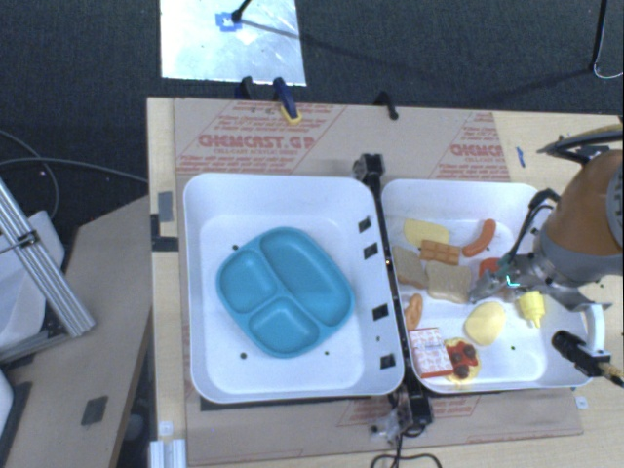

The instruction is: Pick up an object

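Left bin (205, 261): blue plate (283, 291), three parts, nothing on it. Right bin (517, 364): toy food in heap. Sausage (478, 237) at back, bread slice (450, 281) in middle, lemon (486, 322) near front. My tool (492, 283) low beside bread, just above lemon. Can't tell if tool open or shut, or if holding anything. Step, I think: reaching down to grab. Next: close on one food, lift straight up.

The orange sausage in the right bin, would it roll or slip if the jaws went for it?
The sausage looks rounded and glossy, so it may roll sideways or slip. It lies apart from the waffle, so probably nothing blocks that.
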Controlling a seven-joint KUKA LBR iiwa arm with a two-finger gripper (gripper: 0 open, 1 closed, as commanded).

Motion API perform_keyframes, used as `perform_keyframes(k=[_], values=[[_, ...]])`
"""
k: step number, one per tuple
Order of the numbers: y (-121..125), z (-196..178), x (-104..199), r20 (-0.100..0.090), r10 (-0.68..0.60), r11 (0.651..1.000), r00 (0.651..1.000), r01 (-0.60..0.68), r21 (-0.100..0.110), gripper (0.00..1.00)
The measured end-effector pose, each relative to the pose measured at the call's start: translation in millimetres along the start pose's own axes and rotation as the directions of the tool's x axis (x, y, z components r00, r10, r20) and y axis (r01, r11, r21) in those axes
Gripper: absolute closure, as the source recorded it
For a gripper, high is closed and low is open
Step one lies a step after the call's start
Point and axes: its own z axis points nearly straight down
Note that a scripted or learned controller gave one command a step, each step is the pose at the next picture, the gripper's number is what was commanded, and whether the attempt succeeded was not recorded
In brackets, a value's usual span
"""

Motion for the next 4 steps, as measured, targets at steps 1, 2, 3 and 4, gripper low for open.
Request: perform_keyframes(k=[1, 2, 3, 4], values=[[-48, 0, 32, -0.002, 0.001, 1.0, 1.0, -0.001, 0.004, 0.0], [-45, -10, 31, 0.0, 0.001, 1.0, 1.0, -0.001, -0.002, 1.0], [8, -122, -24, 0.008, -0.001, 1.0, 1.0, 0.001, -0.013, 1.0], [21, -140, 35, 0.0, -0.007, 1.0, 1.0, 0.007, -0.002, 1.0]])
